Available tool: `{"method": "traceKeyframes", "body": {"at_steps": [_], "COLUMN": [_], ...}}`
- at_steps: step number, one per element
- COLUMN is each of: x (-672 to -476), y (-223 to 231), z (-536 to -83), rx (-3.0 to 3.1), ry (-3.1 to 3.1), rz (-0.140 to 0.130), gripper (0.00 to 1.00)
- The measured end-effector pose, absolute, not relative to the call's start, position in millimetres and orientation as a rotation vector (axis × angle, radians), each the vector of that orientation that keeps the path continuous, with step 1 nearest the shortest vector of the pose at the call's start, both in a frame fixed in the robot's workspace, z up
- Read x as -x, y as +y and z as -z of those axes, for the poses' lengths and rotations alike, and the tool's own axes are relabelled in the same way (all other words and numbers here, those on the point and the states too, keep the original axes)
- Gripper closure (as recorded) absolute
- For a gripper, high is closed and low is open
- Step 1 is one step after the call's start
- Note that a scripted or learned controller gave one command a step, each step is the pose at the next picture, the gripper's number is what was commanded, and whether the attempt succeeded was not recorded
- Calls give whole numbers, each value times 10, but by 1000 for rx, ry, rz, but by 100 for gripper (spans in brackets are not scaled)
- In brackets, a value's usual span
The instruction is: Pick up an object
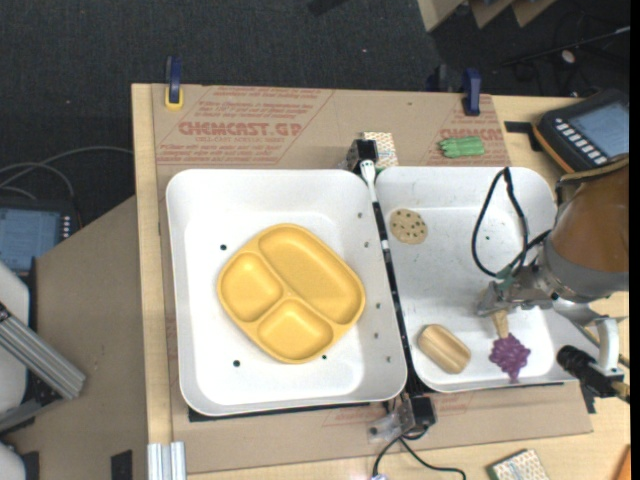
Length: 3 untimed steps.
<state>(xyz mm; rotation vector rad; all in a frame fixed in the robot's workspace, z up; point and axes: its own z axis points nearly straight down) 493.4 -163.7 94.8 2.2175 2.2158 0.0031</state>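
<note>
My tool hangs low in the right bin; whether it is spread or pinching, I cannot tell. Just beyond its tip lies a purple grape cluster, and beside that a tan bread roll. The grapes look light, soft and lumpy; I would grip across the cluster's broad middle.

Two bins sat side by side on the bench. In the left bin a divided tray lay near the middle. In the right bin a cookie lay toward the back left, a bread roll toward the front left, and a bunch of grapes just right of the roll. The gripper hung just behind the grapes. Behind the right bin, a small object rested on the bench.
</note>
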Motion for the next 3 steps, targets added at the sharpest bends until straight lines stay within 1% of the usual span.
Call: {"method": "traceKeyframes", "body": {"at_steps": [1, 2, 3], "x": [-5122, -6449, -5723], "y": [-604, -57, 284], "z": [-1902, -1855, -1844], "rx": [-2204, -2205, -2223], "ry": [2230, 2226, 2229], "rz": [-14, -15, 6], "gripper": [100, 100, 100]}}
